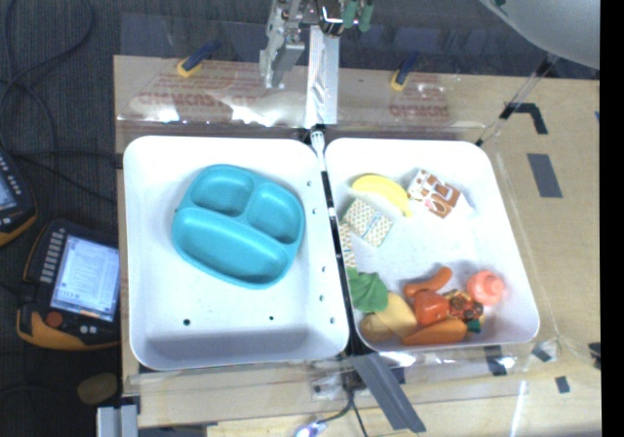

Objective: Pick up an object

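Two white bins sit side by side: the left bin (146,328) holds a blue divided plate (239,223), the right bin (507,230) a heap of toy food (429,308). Above them the gripper (302,45) hangs with fingers spread, holding nothing.

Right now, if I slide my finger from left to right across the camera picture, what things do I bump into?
Tablet → blue divided plate in the left bin → yellow banana toy → little patterned box → pink toy in the right bin.
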### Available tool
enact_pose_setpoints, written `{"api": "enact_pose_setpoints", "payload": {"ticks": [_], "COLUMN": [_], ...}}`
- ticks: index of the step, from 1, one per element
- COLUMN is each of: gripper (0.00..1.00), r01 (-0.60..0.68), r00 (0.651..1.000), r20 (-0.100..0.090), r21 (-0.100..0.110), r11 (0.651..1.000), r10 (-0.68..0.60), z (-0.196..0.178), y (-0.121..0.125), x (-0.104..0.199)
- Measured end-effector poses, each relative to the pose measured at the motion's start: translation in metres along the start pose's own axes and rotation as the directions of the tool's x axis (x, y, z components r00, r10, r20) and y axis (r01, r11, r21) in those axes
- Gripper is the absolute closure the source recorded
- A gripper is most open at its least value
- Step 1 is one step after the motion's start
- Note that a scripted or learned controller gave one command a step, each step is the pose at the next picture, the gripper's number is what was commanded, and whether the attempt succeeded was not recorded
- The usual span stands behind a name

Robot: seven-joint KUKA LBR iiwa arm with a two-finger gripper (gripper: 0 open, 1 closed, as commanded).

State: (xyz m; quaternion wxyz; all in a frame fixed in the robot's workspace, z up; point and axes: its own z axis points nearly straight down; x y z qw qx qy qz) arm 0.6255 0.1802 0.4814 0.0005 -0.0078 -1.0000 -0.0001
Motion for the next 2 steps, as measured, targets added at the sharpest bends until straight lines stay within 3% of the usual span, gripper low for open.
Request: {"api": "enact_pose_setpoints", "payload": {"ticks": [1,2], "gripper": [1.0,1.0], "r01": [0.057,0.013], "r00": [0.998,1.0], "r20": [-0.001,-0.001], "r21": [0.0,0.0], "r11": [0.998,1.0], "r10": [-0.057,-0.013], "z": [0.0,-0.001], "y": [0.054,0.027], "x": [0.035,0.1]}}
